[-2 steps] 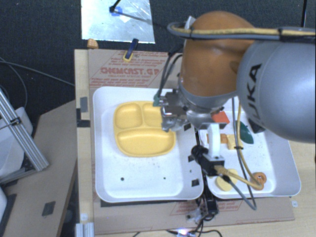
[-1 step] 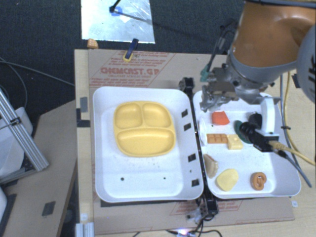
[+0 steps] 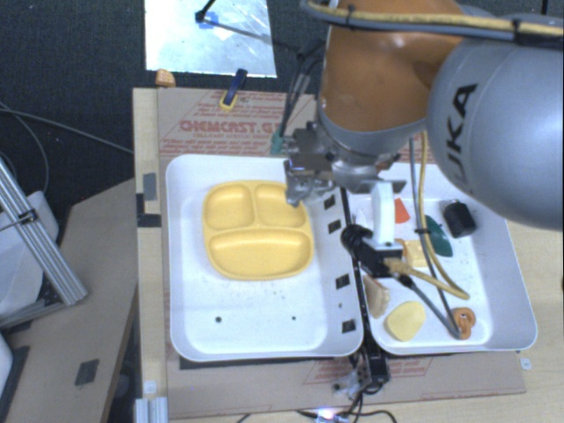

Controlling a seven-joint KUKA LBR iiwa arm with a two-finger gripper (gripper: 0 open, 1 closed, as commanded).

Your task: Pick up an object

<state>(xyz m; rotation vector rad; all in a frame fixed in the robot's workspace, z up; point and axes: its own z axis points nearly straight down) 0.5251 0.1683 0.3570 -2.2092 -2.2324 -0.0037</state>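
Gripper sits low over left bin, right at upper right corner of yellow divided plate. Honestly cannot tell its state, view too blurry there. Plate lies flat in bin's upper half. Right bin has yellow oval piece, black block, orange ring, green bit.
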